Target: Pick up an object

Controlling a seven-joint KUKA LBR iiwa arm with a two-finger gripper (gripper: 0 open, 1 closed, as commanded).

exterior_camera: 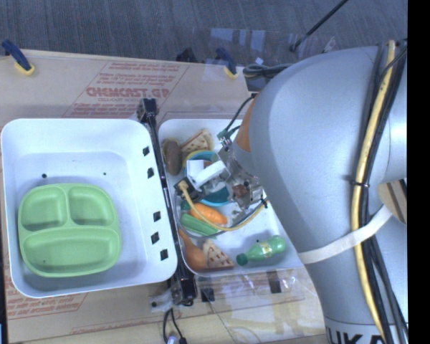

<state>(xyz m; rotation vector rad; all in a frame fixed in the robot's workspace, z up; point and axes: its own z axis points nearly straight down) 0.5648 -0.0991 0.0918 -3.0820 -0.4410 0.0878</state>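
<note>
My gripper [238,190] reaches down into the right bin [287,258], over the middle of a pile of toy food. Just left of it lie an orange carrot [209,213] and a green vegetable [198,225]. A blue bowl [216,190] sits partly under the wrist. A toast slice [196,143] and a brown oval piece [172,155] lie at the bin's far end. A green bottle [262,251] and a pizza slice [216,256] lie at the near end. The arm's big grey body hides the bin's right side.
The left bin [29,138] holds a green divided plate [69,229] in its near half. A black clip strip [156,185] runs between the two bins. Blue clamps [18,57] hold the cardboard sheet at the back.
</note>
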